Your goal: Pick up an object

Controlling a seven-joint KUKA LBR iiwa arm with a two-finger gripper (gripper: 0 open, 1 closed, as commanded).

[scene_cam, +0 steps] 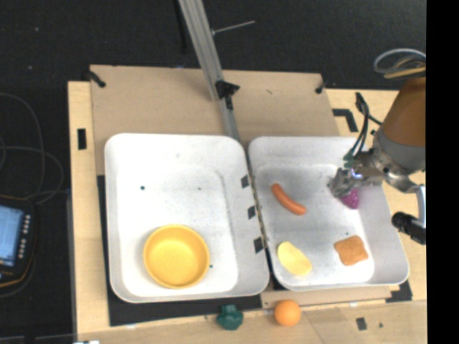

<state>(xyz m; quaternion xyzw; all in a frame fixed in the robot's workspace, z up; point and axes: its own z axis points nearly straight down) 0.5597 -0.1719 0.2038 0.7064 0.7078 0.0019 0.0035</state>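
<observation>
1. Purple object (351, 198) lies in the right bin (315, 156), right of frame centre, near the bin's right wall.
2. Hand (344, 183) sits directly over the purple object's upper-left side, touching or nearly so; grip state cannot be told, and no object is seen held.
3. Same bin: orange sausage (288, 198) left of the hand, well apart; yellow piece (293, 258) and tan piece (351, 250) along the lower edge.
4. Left bin (172, 163): yellow bowl (176, 255), lower part.
5. Tabletop (323, 317), bottom of frame: orange ball (287, 312), green piece (229, 317).
</observation>
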